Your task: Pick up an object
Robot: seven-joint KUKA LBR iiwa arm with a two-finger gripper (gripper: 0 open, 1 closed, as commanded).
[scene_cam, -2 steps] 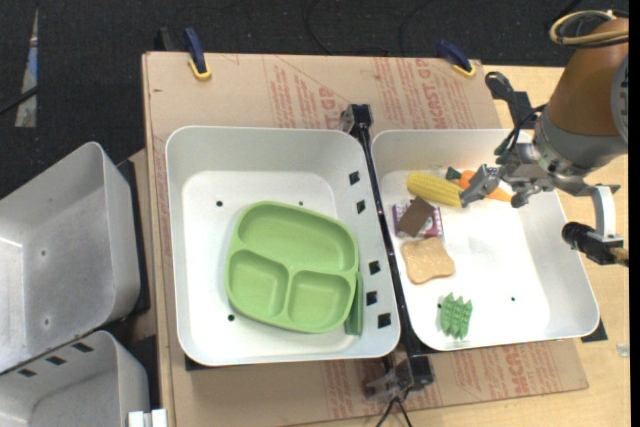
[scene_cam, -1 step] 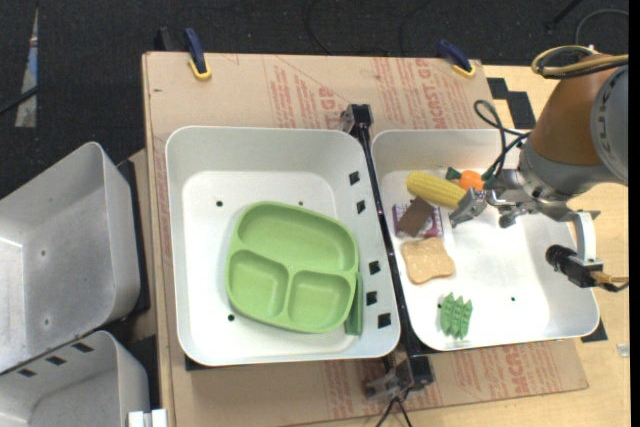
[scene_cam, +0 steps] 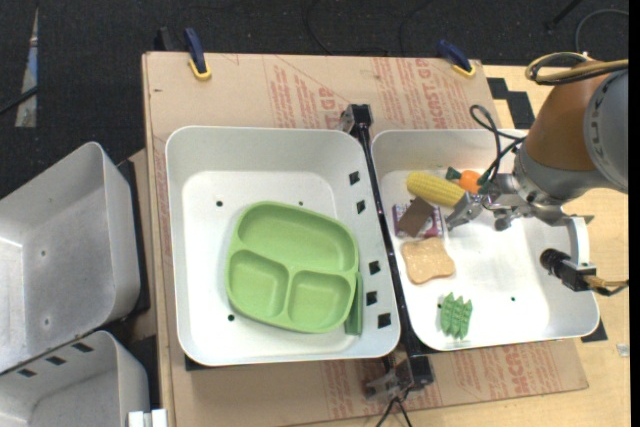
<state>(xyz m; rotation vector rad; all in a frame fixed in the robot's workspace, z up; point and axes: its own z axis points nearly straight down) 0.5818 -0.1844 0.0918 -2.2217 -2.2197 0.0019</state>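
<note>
In the right bin [scene_cam: 560,310] lie a yellow corn cob [scene_cam: 434,187], a small orange piece [scene_cam: 468,180], a dark purple packet [scene_cam: 415,219], a slice of toast [scene_cam: 428,261] and a green ridged piece [scene_cam: 455,315]. My gripper [scene_cam: 463,210] reaches in from the right and sits low in the bin, just right of the corn cob's near end and below the orange piece. From here I cannot make out whether it touches the corn. The toast lies a little below and to the left of it.
The left bin [scene_cam: 200,165] holds a light green divided plate [scene_cam: 292,267]. A black divider rail [scene_cam: 372,205] runs between the bins. The grey and orange arm [scene_cam: 570,140] hangs over the right bin's far right corner. Grey tubs [scene_cam: 60,235] stand left of the bench.
</note>
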